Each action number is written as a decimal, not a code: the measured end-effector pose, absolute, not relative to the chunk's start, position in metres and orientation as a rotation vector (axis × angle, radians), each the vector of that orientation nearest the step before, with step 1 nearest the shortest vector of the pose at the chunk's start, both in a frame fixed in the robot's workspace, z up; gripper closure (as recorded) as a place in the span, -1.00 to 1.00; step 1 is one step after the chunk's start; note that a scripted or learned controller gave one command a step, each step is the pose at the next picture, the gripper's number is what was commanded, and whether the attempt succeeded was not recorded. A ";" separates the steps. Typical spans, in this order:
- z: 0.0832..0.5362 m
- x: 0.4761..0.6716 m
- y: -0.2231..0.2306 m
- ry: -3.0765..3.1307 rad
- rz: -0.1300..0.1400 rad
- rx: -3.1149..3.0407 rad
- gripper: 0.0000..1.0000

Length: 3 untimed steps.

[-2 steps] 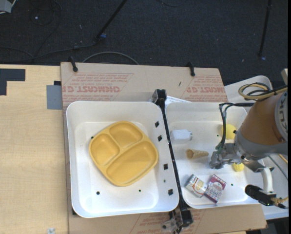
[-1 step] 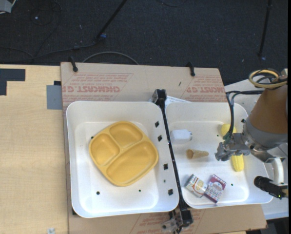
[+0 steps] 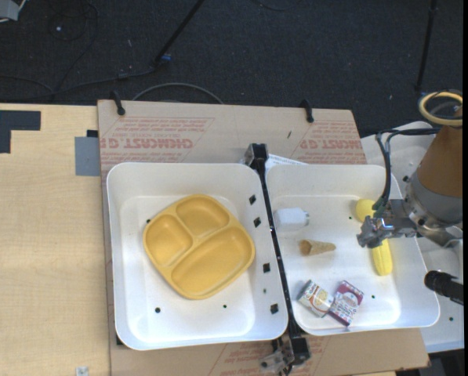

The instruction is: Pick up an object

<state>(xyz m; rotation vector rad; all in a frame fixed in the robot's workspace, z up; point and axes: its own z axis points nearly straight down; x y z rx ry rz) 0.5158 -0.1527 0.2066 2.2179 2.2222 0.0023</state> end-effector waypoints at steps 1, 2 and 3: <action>0.219 0.524 -0.107 2.227 0.001 2.218 1.00; 0.211 0.533 -0.048 2.231 -0.002 2.219 1.00; 0.225 0.545 0.005 2.230 0.000 2.217 1.00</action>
